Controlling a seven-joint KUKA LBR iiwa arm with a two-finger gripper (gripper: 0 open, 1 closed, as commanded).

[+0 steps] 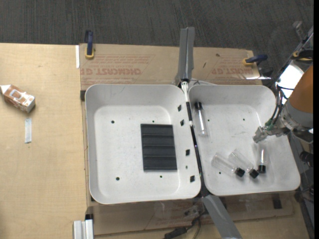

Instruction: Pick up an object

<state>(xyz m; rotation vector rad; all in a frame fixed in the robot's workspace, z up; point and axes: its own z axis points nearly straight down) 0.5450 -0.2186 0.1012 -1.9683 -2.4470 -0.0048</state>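
Objects for picking are spread over both bins. Going from the left, a small printed box (19,98) and a pale strip (28,131) are seen on the bare desk (45,183), well apart from the bins. A black ribbed block (159,147) is laid flat in the middle of the left bin (99,183). In the right bin (239,187), a clear tube with a black cap (200,117) is found near the dividing wall, and three more capped tubes (239,164) are gathered toward the near right corner.

The gripper (262,133) is placed low at the right side of the right bin, just above the upright tube (261,159) of that cluster. Whether its fingers are open or closed cannot be told, as the tip is small and blurred. Nothing is seen held, so the task is judged not yet done: a grasp and a lift are left, most likely on one of the nearby tubes.
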